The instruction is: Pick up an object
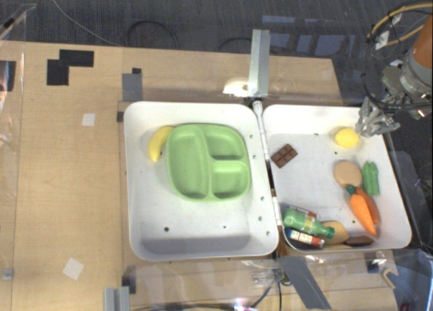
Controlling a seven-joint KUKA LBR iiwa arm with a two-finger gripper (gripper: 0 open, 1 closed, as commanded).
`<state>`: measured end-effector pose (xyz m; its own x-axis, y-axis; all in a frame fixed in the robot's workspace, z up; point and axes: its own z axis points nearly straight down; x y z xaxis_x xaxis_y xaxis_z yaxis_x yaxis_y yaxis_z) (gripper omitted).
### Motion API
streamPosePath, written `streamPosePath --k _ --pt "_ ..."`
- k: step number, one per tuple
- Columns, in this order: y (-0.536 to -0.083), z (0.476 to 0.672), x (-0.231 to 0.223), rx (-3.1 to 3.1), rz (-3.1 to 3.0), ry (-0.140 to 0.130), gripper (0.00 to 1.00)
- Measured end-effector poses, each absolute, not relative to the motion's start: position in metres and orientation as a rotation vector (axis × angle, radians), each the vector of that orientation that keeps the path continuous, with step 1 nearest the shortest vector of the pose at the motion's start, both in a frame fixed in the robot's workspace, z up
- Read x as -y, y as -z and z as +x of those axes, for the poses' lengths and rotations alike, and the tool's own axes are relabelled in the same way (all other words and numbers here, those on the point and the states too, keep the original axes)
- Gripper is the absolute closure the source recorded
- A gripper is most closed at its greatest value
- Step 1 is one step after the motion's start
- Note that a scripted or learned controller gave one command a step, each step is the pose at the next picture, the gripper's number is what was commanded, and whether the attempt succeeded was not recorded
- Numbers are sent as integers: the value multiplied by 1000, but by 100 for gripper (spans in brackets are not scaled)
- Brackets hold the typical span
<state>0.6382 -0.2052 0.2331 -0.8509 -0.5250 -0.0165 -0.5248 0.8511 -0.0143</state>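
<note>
The gripper (376,124) hangs at the right bin's (304,188) far edge, just beside the lemon (346,138); whether it is open I cannot tell. Descending here, it may clip the rim or nudge the round lemon away

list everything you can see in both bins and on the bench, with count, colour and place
bins: 2, white, side by side on the bench
divided plate: 1, green, left bin centre
banana: 1, yellow, left bin, at the plate's left edge
chocolate bar: 1, brown, right bin, upper left
lemon: 1, yellow, right bin, top
potato: 1, tan, right bin, right side
green vegetable: 1, green, beside the potato
carrot: 1, orange, right bin, lower right
bottle: 1, green, right bin, bottom
gripper: 1, grey, above the right bin's top right corner, next to the lemon
</note>
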Motion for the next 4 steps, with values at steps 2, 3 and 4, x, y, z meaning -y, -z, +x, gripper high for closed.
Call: streamPosePath --k 2,3,4 --pt "-105 594 204 -2755 -1495 2 0" --pt "-91 493 206 -2790 -1412 17 0" --pt "-91 495 202 -2609 -1714 19 0"
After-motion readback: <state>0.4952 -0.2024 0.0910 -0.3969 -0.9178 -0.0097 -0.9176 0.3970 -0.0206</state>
